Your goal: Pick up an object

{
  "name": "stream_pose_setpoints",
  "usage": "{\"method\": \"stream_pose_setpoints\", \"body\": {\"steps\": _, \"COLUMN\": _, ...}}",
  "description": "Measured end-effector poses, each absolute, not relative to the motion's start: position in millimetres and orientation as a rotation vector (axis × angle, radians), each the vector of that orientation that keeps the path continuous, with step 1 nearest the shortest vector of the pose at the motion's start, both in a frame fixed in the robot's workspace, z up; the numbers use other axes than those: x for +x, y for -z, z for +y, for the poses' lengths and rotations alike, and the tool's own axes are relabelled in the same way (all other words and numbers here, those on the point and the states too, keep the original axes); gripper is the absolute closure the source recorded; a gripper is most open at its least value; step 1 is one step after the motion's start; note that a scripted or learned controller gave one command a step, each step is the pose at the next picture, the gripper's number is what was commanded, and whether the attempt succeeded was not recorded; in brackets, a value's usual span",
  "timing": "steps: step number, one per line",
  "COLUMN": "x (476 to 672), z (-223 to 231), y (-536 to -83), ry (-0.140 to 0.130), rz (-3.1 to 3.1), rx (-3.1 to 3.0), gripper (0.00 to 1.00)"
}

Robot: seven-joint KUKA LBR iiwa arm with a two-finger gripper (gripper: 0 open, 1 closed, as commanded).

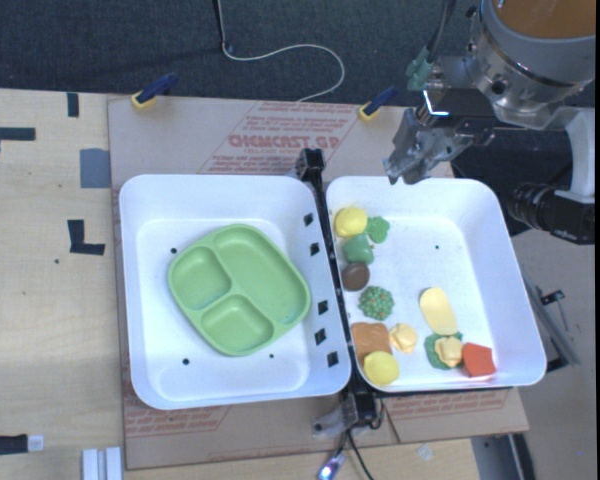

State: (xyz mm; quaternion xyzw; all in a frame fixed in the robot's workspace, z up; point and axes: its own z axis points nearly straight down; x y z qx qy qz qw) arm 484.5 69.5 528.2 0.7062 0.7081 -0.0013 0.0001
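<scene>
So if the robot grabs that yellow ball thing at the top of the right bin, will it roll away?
Probably a little. The yellow ball looks round and smooth, so it could slip from the gripper. The green piece pressed beside it may stop it rolling far. It looks like light toy food.

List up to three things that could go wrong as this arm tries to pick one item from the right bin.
1. The toy foods crowd the right bin's left wall, so the yellow ball and green piece touch; the grasp may catch both or neither.
2. The gripper hovers above the bin's far rim, and could clip it descending.
</scene>
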Motion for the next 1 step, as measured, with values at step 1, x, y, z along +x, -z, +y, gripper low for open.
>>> {"method": "stream_pose_setpoints", "body": {"steps": 1, "x": 482.3, "z": -25.3, "y": -411.7, "ry": 0.017, "rz": 2.216, "rx": 2.237, "gripper": 1.0}}
